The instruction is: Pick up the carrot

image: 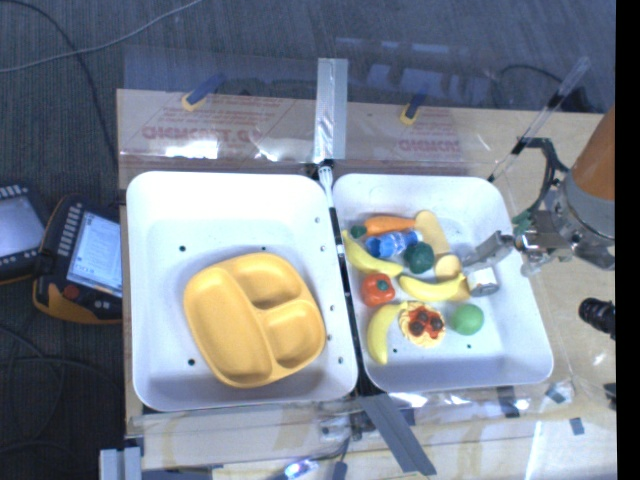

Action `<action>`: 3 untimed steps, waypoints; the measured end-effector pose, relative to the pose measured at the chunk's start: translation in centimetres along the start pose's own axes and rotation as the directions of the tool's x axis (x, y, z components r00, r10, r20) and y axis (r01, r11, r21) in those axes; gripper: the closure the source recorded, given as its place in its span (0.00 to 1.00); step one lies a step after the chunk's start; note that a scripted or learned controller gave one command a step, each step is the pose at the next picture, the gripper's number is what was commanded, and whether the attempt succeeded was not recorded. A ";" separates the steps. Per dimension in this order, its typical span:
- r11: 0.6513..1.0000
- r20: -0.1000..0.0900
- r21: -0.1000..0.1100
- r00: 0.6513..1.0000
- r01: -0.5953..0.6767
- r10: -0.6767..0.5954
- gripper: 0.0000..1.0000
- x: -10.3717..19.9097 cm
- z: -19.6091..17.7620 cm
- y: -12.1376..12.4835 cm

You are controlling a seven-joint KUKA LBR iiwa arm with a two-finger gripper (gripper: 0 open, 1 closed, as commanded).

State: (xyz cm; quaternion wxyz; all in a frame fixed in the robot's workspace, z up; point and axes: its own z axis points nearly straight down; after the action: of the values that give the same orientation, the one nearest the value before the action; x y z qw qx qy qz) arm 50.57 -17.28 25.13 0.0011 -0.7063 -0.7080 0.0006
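Camera view: wooden table [90, 368] on dark carpet [60, 78]; two white bins; carrot [388, 224] in right bin [520, 353]; hand [482, 266] state cannot be told.

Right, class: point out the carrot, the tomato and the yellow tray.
carrot [388, 224], camera view, middle of its orange body.
tomato [377, 289], camera view, centre of its red top.
yellow tray [254, 316], camera view, the ridge between its compartments.

Orange carrot [389, 225], yellow tray [255, 316]
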 end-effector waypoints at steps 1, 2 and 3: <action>0.984 0.000 0.001 0.984 -0.176 0.176 0.00 8.1 5.7 5.5; 1.000 0.004 0.000 1.000 -0.019 0.019 0.00 9.1 6.4 11.6; 0.999 0.001 0.001 0.999 -0.046 0.046 0.00 9.2 5.2 10.3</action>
State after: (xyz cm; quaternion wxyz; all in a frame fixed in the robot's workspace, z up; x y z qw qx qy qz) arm 60.82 -8.02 19.90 0.0012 -0.7225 -0.6914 0.0012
